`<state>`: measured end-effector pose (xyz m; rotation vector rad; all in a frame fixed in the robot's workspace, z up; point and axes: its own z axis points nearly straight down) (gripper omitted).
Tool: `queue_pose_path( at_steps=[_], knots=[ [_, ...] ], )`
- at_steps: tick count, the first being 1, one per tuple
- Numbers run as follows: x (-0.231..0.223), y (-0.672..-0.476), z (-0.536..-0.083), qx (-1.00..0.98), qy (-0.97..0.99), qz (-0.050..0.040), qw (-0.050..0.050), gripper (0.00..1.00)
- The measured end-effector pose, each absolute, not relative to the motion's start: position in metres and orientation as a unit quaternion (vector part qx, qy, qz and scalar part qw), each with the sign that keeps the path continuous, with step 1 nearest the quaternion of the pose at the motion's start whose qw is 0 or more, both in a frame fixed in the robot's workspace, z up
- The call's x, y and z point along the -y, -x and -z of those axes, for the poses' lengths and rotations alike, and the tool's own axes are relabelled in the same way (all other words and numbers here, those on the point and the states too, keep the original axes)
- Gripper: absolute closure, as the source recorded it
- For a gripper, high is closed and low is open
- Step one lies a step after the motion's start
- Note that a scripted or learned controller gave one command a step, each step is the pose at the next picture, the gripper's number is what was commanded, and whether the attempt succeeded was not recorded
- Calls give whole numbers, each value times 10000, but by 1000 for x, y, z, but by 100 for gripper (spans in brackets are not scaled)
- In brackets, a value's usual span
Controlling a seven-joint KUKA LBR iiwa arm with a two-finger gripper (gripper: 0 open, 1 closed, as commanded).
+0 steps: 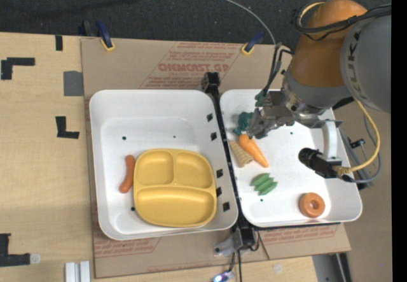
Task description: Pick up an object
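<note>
My gripper point(257, 126) hangs low over the back left part of the right bin point(346, 207), just above the top end of an orange carrot point(253, 149) and next to a teal toy point(245, 123) that it partly hides. A tan ridged cone point(240, 155) lies against the carrot's left side. Further forward in the same bin lie a green pea pod point(263, 183) and an orange ring-shaped doughnut point(312, 204). I see nothing clearly between the fingers.
The left bin point(105, 115) holds a yellow divided plate point(174, 188) and a small orange sausage point(128, 174) at the plate's left. A black cylinder point(316, 162) on the arm's cabling hangs over the right bin's right side. Cardboard lies under both bins.
</note>
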<state>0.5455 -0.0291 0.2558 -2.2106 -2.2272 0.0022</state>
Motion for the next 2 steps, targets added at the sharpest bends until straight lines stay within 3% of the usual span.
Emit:
queue_pose_path(
  at_steps=[1,2],
  knots=[
    [-20,-564,-247,7095,7047,-7,11,100],
    [-69,-568,-224,7092,7050,-19,21,100]
  ],
)
